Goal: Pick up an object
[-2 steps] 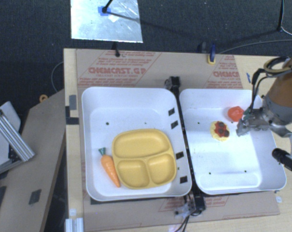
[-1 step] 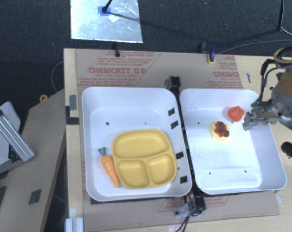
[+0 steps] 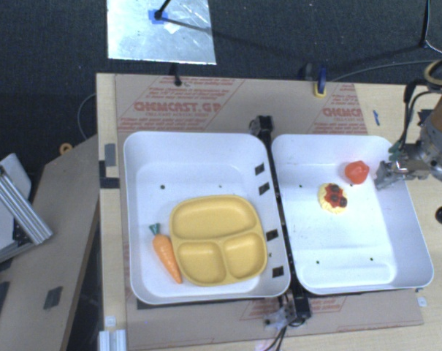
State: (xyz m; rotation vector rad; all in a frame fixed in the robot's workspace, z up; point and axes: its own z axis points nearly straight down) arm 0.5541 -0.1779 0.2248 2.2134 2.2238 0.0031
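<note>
In the right bin [image 3: 396, 269] lie a small red object [image 3: 356, 171] toward the back right and a yellow piece with dark red topping [image 3: 334, 197] just in front and left of it. The left bin [image 3: 144, 196] holds a yellow three-compartment plate [image 3: 217, 238] and an orange carrot [image 3: 165, 255] lying along the plate's left side. My gripper [image 3: 390, 172] hangs at the right bin's right rim, a short way right of the red object and apart from it. Nothing is seen between its fingers.
Both bins rest on a brown cardboard sheet [image 3: 191, 104] on the bench. A black divider strip with clips [image 3: 273, 210] runs between the bins. A shiny metal sheet [image 3: 161, 20] lies at the back, and cables cross the top right.
</note>
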